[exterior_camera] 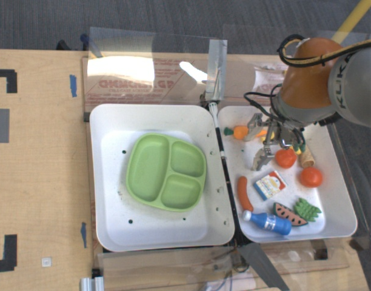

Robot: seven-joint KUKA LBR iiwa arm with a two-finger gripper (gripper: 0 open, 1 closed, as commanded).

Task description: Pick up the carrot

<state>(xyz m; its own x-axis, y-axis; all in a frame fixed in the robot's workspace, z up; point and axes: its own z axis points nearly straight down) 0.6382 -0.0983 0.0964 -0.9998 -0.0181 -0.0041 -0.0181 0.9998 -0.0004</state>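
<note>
The carrot [239, 131], orange with a green tip, lies in the upper left of the right bin [340, 180], close to the divider. My gripper [259, 140] hangs over that bin just right of the carrot. It is open, with one metal finger [256, 122] above the carrot's right end and the other finger [262, 158] below it. The carrot's right end reaches into the gap between them, but most of it lies to the left. The orange wrist band hides the bin's back edge.
Around the gripper lie two red tomatoes [285, 157] [311, 176], a cone [305, 157], a red sausage [242, 193], a small carton [270, 185], a blue bottle [269, 223], a watermelon slice [290, 214] and a leafy green [307, 209]. The left bin [106, 162] holds a green divided plate [167, 171].
</note>
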